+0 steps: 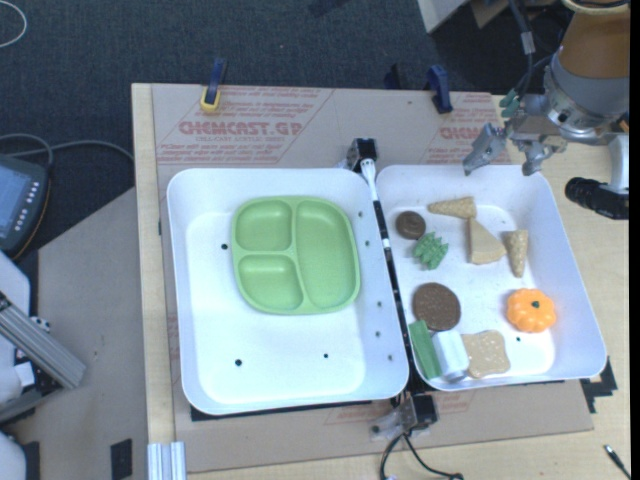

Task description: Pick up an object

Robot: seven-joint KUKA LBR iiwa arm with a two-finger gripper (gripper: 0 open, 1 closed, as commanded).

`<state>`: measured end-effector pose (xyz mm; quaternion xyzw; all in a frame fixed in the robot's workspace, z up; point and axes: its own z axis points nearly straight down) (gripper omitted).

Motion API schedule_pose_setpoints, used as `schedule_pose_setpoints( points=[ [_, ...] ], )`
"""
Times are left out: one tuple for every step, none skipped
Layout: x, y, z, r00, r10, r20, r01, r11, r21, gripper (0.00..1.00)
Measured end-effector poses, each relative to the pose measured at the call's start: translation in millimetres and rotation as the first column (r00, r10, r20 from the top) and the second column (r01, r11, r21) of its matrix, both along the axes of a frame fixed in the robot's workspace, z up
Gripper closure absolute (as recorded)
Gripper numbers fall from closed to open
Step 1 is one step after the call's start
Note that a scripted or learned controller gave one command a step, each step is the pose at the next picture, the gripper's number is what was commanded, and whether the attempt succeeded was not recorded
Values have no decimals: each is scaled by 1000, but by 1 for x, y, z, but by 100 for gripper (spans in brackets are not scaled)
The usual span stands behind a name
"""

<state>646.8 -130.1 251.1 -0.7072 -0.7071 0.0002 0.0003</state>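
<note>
My gripper [500, 164] hangs over the far rim of the right bin [570, 268], open, with nothing between its fingers. Below it in that bin lie a tan wedge [452, 208], a pale cheese wedge [485, 241], a third small wedge [517, 251], a small brown cookie [410, 225], a green leafy piece [432, 251], a round brown patty [437, 306], an orange pumpkin [531, 310], a slice of toast [486, 353] and a green-and-white item [438, 352]. All of them rest on the bin floor, apart from the gripper.
The left bin [200, 318] holds a green divided plate [296, 255] toward its far side. Both bins sit on a cardboard sheet [300, 118] held by a yellow clamp [211, 93] and a blue clamp [438, 88]. A black bar [378, 228] runs between the bins.
</note>
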Motion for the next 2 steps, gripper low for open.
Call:
schedule_pose_setpoints(
  points=[
    [1,0,-64,1000,0,-7,0,1000,1,0],
    [1,5,-108,1000,1,-6,-1,1000,1,0]
  ],
)
